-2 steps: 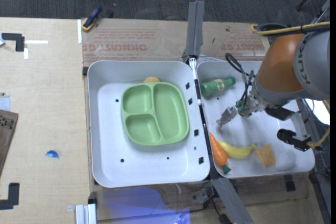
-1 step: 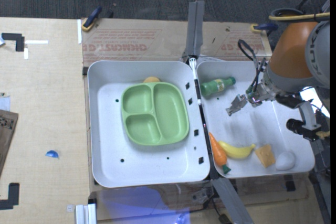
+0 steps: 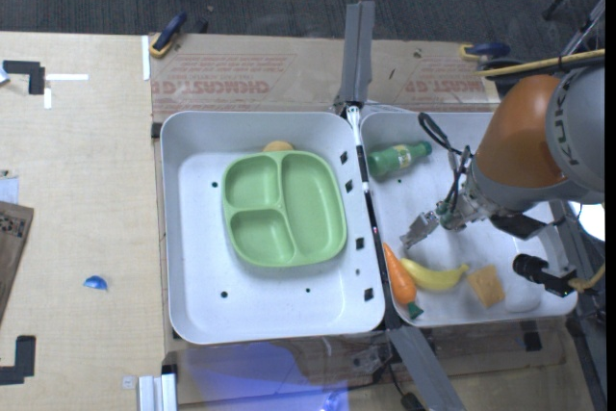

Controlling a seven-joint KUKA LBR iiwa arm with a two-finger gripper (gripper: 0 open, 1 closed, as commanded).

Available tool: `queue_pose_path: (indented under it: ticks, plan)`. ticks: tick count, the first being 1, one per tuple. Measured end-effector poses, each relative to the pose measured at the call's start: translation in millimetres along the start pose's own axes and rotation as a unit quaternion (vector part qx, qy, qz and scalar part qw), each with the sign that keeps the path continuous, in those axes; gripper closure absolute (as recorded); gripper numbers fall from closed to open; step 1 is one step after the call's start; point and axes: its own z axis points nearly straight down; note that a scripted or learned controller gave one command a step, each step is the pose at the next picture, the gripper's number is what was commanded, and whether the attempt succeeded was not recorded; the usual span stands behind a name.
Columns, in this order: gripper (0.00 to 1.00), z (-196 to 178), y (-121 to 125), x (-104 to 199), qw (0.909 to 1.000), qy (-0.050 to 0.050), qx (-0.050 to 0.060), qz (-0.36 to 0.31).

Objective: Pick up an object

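Bench: two white bins.
Left bin (image 3: pixel 192 207): green divided plate (image 3: pixel 285 208).
Right bin (image 3: pixel 423 197): bottle (image 3: pixel 397 157) at 11 o'clock; banana (image 3: pixel 435 275), carrot (image 3: pixel 399 279) at 7.
Gripper (image 3: pixel 422 228): mid-bin, fingers parted, empty.

End effector (image 3: pixel 421 229) above banana (image 3: pixel 434 275), right bin (image 3: pixel 539 303)

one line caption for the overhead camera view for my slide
Gripper poised above a banana and carrot in the right bin.
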Motion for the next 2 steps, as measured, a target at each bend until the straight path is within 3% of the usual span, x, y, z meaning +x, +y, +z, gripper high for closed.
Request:
queue_pose_path:
  ticks: [1, 2]
  plan:
    - [0.0, -101, 18, 5, 0.9999, -0.001, -0.001, 0.015]
    - [0.0, -1, -22, -15, 0.9964, -0.001, -0.001, -0.085]
